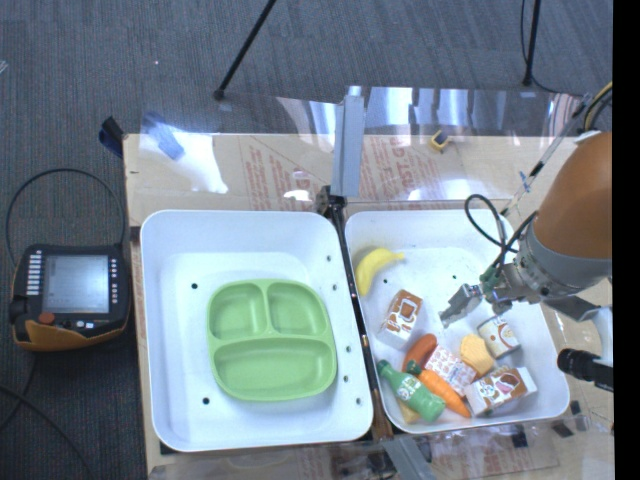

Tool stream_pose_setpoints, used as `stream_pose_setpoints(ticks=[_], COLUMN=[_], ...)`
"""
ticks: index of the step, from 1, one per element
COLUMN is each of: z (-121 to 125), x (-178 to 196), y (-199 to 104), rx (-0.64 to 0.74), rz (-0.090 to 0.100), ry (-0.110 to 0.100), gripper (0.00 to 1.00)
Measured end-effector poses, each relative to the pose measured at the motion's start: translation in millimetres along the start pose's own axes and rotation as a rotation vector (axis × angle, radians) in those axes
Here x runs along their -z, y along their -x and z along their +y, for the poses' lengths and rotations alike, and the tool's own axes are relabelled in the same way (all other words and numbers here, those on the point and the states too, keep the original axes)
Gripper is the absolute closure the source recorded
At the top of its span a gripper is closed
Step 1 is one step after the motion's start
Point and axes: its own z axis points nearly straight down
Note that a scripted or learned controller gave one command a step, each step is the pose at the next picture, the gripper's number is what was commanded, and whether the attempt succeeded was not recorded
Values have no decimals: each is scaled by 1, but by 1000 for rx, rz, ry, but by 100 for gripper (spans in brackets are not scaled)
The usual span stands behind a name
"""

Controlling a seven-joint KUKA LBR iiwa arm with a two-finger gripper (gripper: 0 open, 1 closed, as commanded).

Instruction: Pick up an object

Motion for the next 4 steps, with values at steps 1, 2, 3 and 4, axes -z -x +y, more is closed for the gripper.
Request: stream_pose_setpoints(ticks=[1, 2, 3, 4], z=[18, -36, -36, -11], x=[89, -2, -96, -98], y=[-23, 7, 59, 75], rx=[74, 180, 255, 345], rz=[-2, 0, -3, -7], ry=[4, 0, 24, 31], gripper=[0, 0, 0, 0])
